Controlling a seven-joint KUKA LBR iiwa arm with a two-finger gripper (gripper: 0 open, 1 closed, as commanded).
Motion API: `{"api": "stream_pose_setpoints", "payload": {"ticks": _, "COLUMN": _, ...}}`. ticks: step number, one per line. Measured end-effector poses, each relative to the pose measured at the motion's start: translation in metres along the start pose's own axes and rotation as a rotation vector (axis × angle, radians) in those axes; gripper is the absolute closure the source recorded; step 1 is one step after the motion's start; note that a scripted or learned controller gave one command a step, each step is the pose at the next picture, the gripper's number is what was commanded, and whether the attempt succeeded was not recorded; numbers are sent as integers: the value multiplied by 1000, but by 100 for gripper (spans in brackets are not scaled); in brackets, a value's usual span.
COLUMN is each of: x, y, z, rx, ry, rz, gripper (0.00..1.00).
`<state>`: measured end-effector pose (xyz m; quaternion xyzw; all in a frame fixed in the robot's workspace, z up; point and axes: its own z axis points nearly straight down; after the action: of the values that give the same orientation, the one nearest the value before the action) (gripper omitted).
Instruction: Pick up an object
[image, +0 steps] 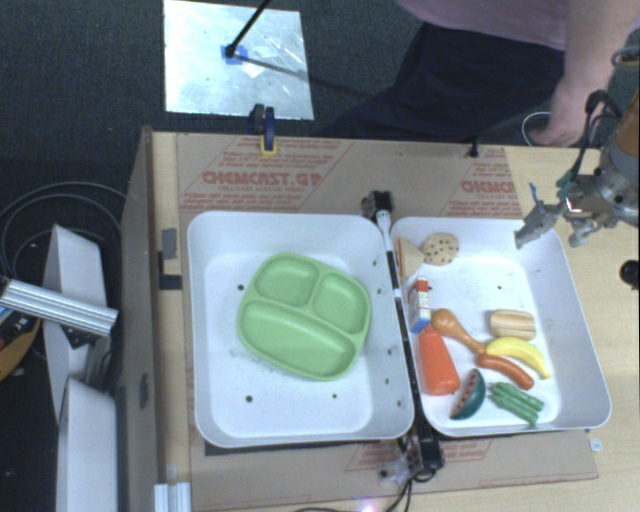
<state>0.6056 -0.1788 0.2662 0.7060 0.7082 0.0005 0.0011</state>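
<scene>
The right bin (570, 300) holds several toy foods: a cookie (438, 247), a small red and white bottle (421, 300), an orange bottle (437, 362), a drumstick (455, 327), a bread roll (512, 323), a banana (522, 354), a sausage (505, 369), a watermelon slice (468, 394) and green beans (517, 402). My gripper (555, 230) hangs above the bin's far right corner, up and right of the roll. It is open, with nothing between its fingers (528, 228).
A green divided plate (305, 315) lies in the left bin (215, 300). A raised divider (398, 300) separates the two bins. A person stands behind the bench at the top right, a hand (570, 110) near my arm.
</scene>
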Motion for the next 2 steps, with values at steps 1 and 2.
{"api": "stream_pose_setpoints", "payload": {"ticks": 1, "x": -11, "y": -59, "z": 142, "rx": 17, "ry": 5, "rz": 5, "gripper": 0}}
{"api": "stream_pose_setpoints", "payload": {"ticks": 2, "x": 35, "y": -99, "z": 183, "rx": 3, "ry": 2, "rz": 2, "gripper": 0}}
